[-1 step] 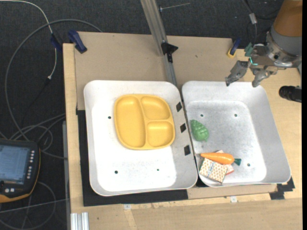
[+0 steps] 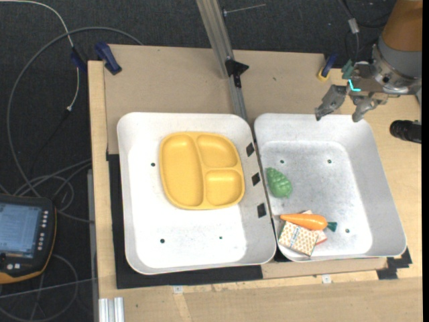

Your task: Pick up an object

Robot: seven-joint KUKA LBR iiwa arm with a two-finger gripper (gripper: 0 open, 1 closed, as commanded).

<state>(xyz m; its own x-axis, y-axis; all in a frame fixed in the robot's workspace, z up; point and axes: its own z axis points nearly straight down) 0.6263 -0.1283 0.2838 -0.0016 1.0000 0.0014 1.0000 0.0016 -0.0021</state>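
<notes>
The orange plastic carrot point(image 2: 305, 221) lies near the front of the right white bin point(image 2: 365, 149), beside a green leafy toy point(image 2: 278, 182) and a patterned packet point(image 2: 298, 239); nothing is picked yet. Our hand point(image 2: 343, 109) hovers spread wide, empty, over the bin's far rim.

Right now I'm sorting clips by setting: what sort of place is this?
Probably a robotics lab bench: a gripper above two white bins, toy food like a carrot, and a teach pendant on the floor.
</notes>
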